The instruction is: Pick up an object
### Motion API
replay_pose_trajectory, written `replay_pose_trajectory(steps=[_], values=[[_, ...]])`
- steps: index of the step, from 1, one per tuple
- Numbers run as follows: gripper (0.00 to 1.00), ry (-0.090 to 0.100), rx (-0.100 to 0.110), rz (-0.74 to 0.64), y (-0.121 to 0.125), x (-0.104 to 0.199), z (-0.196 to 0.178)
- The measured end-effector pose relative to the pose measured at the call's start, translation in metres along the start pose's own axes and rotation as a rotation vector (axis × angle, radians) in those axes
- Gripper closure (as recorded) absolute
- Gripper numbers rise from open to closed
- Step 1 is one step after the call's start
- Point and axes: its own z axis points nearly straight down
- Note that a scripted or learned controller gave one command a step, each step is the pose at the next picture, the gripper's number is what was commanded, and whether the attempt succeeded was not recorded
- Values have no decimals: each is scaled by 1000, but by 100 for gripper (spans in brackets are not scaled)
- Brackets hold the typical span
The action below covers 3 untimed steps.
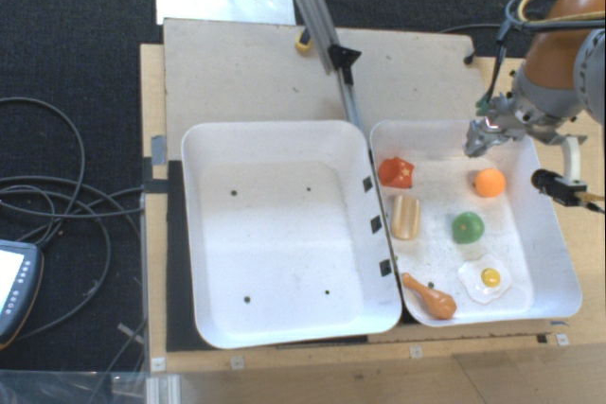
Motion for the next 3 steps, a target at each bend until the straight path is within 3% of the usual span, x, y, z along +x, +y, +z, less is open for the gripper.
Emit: replay_pose_trajectory(steps=[1, 2, 3], values=[[100, -1, -4, -2, 4, -2, -66], [100, 0, 2, -3, 5, -2, -63], [100, 4, 5, -7, 3, 51, -57]])
